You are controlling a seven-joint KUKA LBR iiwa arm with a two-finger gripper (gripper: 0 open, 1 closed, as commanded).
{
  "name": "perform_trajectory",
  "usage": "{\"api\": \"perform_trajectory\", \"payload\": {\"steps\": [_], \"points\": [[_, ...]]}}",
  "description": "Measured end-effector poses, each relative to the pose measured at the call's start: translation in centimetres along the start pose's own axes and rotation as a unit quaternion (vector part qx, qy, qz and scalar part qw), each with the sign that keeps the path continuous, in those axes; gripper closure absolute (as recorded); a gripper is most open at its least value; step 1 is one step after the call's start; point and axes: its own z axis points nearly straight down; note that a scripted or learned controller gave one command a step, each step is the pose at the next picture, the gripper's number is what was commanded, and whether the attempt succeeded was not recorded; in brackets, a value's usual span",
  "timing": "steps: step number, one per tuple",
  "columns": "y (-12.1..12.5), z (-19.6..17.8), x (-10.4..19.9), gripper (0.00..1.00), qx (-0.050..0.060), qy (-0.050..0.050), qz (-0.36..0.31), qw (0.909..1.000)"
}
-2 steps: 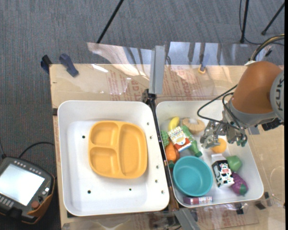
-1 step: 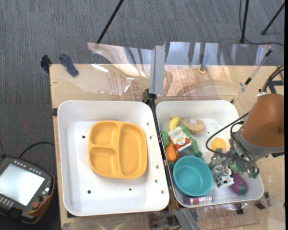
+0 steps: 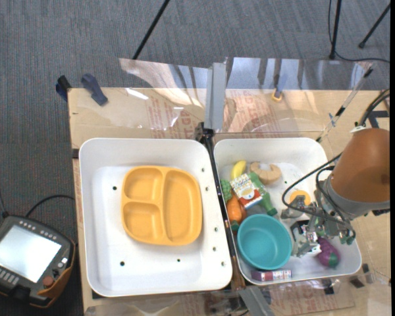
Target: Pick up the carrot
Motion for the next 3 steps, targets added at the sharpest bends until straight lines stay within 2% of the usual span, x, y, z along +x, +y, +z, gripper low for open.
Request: {"api": "perform_trajectory", "payload": {"steps": [1,2,3], "points": [[-2.8,-0.1,-6.2,0.0,0.0,-0.002,0.091,0.9959],[-2.3,-0.1,-10.8,0.0,0.0,-0.001,0.261,0.9654],[2.7,-0.1,-9.3,0.0,0.001,-0.001,0.29,0.9572]]}}
